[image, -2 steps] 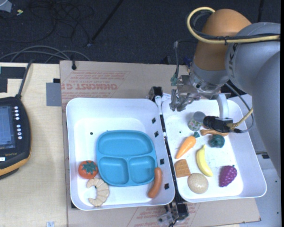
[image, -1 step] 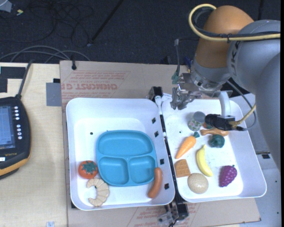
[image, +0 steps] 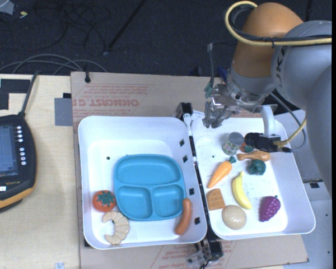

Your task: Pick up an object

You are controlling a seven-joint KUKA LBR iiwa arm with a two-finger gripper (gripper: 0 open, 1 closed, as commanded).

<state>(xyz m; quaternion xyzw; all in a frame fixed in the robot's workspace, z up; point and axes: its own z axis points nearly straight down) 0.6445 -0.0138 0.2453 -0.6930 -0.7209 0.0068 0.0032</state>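
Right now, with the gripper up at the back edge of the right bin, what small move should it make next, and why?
Probably a short move toward the bin's front and down. The gripper sits over the back rim of the right bin, left of the toy food, holding nothing I can see. The nearest pieces are the grey round object and the carrot.

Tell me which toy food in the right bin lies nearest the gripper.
The small grey-green round piece at the far end of the right bin lies nearest the gripper. The carrot, banana and grapes lie farther toward the camera.
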